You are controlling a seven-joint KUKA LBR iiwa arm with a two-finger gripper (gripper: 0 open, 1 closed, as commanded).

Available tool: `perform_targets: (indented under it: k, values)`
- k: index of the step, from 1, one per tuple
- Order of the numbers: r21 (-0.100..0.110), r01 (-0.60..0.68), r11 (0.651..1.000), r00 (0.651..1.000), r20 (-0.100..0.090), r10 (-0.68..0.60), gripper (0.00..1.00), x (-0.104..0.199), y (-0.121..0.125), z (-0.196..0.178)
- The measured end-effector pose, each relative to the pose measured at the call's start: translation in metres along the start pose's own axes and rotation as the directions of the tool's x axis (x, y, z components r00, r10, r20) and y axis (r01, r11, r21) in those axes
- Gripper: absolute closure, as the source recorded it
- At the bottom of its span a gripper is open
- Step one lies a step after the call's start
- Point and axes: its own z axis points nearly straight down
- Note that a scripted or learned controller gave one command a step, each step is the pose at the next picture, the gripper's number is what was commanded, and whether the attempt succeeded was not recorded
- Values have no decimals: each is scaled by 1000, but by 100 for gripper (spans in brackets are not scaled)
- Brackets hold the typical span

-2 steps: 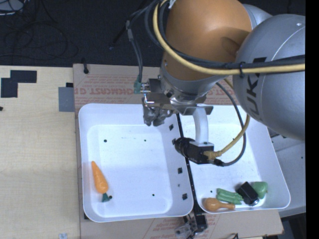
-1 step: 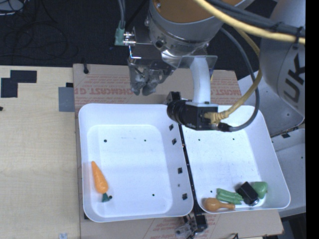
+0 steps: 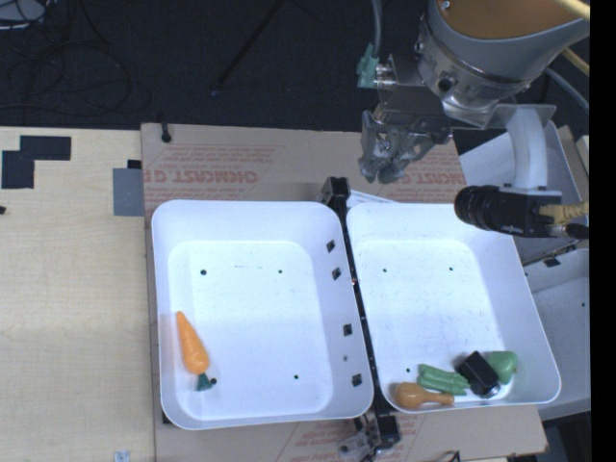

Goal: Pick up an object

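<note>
Bench: two white bins.
Left bin: carrot.
Right bin: pile, near right.
Tool: raised, far side; grip state unclear.

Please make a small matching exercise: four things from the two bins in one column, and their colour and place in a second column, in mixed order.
Things:
1. carrot
2. black block
3. pear-shaped toy
4. tool

Descriptions:
A. tan, right bin's near edge
B. above the bench, behind the bins
C. orange, left bin's near left corner
D. dark, right bin, between green pieces

Pairs: 1-C, 2-D, 3-A, 4-B
</note>
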Motion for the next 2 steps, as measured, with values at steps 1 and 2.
perform_targets:
  k: [1,2]
  values:
    - [15,7,1000,1000,3,-7,100,-16,51,189]
    - [1,9,1000,1000,-1,-9,100,-41,40,180]
